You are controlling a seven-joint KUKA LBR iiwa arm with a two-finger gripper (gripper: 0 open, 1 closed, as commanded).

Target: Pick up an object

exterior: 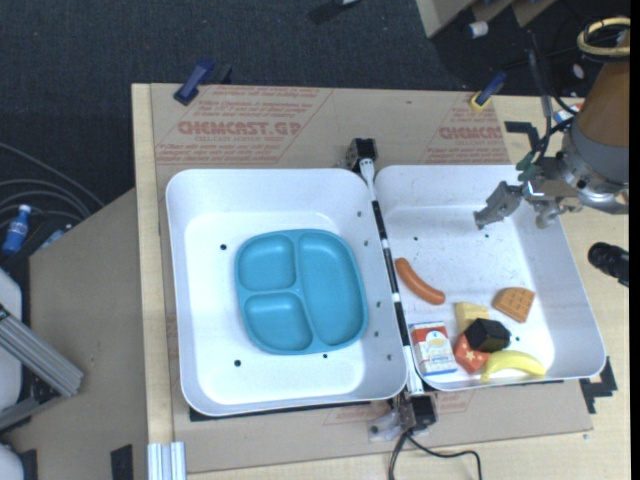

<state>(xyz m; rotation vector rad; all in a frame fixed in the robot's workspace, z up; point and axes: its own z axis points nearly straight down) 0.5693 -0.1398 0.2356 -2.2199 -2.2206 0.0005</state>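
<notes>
Claw (520, 204) spread, holding nothing, above right bin (570, 298); arm cut off.

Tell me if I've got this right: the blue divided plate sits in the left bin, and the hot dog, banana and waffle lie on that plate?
Not quite. The camera view shows the plate in the left bin, but it carries no food. The hot dog, banana and waffle lie in the right bin.
</notes>
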